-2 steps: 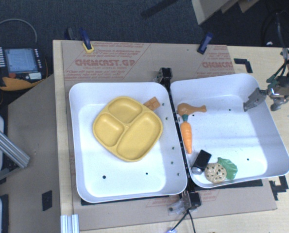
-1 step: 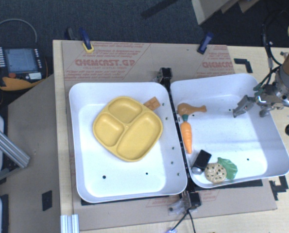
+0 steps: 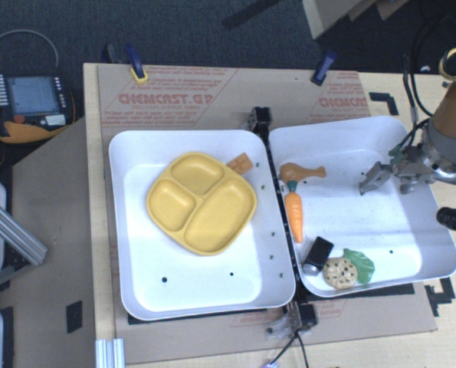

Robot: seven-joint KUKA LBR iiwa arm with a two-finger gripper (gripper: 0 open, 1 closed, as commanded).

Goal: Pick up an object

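Over the right bin: pincer (image 3: pixel 386 176) near the right edge, fingers spread apart, nothing between them
Right bin (image 3: pixel 411 133): white, shallow
Along its left wall: brown drumstick toy (image 3: pixel 301 172), orange carrot (image 3: pixel 293 215) just below
Near its front left corner: black block (image 3: pixel 318 251), cookie (image 3: pixel 339 272), green leafy piece (image 3: pixel 361 264), clustered together
Left bin (image 3: pixel 136 228): yellow divided plate (image 3: pixel 201 203) toward the back, small brown piece (image 3: pixel 241 162) at the plate's back right edge
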